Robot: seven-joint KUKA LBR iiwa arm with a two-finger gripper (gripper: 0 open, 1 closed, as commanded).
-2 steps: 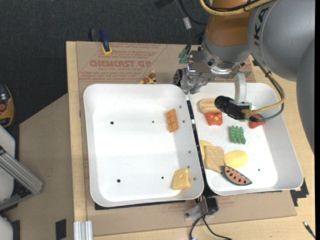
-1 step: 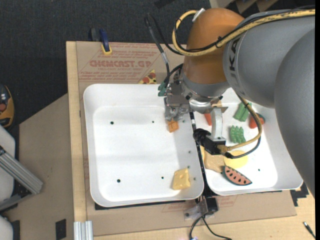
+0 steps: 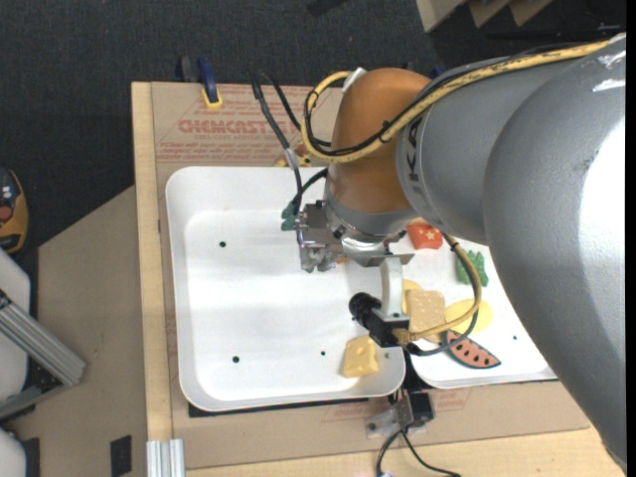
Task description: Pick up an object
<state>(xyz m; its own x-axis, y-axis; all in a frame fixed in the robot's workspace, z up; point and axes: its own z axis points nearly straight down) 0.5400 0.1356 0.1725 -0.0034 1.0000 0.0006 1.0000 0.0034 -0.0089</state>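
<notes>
Fingers [image 3: 316, 258], parted or closed I cannot tell, over the left bin [image 3: 229, 296]; pale yellow wedge [image 3: 360, 358] lies apart.

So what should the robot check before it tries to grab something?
1. Something to grab: ok. A yellow wedge lies in the left bin, near its right corner.
2. More choices: ok. A cracker, a watermelon slice, a red piece and a green piece lie in the right bin.
3. Gripper over a toy: not ok. It hangs over bare bin floor.
4. Fingers open: cannot tell.
5. Wedge free of the bin wall: cannot tell; it sits close to the rim.
</notes>
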